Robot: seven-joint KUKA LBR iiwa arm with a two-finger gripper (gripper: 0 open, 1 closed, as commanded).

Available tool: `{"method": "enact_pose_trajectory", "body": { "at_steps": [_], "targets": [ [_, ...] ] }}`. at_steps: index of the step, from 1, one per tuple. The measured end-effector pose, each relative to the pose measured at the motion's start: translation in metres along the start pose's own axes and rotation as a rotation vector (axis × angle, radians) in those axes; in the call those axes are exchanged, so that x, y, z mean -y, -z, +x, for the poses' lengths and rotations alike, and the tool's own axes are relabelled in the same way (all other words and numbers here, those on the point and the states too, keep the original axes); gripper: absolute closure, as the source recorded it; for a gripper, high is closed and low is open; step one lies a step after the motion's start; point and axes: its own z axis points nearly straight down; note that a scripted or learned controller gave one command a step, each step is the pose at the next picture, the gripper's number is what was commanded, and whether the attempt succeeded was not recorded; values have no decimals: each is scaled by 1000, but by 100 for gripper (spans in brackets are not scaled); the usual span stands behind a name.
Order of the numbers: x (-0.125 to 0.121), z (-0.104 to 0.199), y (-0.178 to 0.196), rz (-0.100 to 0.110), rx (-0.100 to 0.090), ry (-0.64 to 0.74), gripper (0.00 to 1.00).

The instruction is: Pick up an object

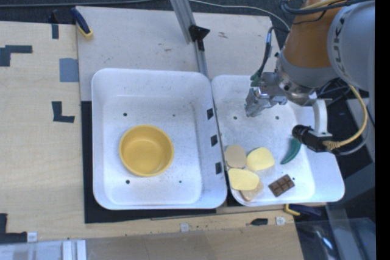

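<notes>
My gripper (253, 108) hangs over the back of the right bin (234, 91), with nothing seen between its fingers. In front of it, near the bin's front, lie a tan round piece (235, 156), two yellow pieces (261, 159) (243, 179), a brown chocolate-like block (281, 185) and a green pepper-shaped thing (290, 152). A yellow bowl (146, 150) sits in the left bin (109, 88).
A slanted metal pole (180, 0) crosses the bench behind the bins. A divider with black clips (214, 140) separates the two bins. Bare bin floor lies around the gripper and around the bowl.
</notes>
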Motion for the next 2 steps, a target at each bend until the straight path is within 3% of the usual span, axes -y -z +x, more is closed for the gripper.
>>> {"method": "enact_pose_trajectory", "body": {
  "at_steps": [1,2],
  "targets": [
    [-4,54,7,0,0,0,100],
    [-13,110,-10,2,1,0,100]
  ]
}}
